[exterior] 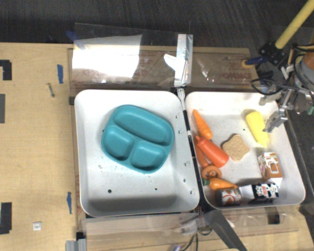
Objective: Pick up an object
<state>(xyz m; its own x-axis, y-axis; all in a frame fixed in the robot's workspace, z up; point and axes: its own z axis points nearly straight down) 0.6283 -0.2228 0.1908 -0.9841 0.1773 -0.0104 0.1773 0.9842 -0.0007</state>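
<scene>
Hanging over the right rim of the right bin (pixel 298 190), the claw (pixel 276 120) sits just beside a yellow corn-like piece (pixel 256 127) that lies near the bin's upper right corner; whether the claw is wide or narrow cannot be told from this slant, and nothing shows between its tips. In the same bin, a round tan cracker (pixel 236 147) lies near the middle, 2 orange carrots (pixel 201 123) run along the left wall, with a smaller orange piece (pixel 220 183) below them. A small orange-and-white carton (pixel 269 165) sits by the right wall, and a red-labelled can (pixel 231 196) and a black-and-white carton (pixel 265 191) lie along the near edge. The left bin (pixel 89 140) on the bench (pixel 26 140) holds a teal divided plate (pixel 138 138) with 3 compartments.
</scene>
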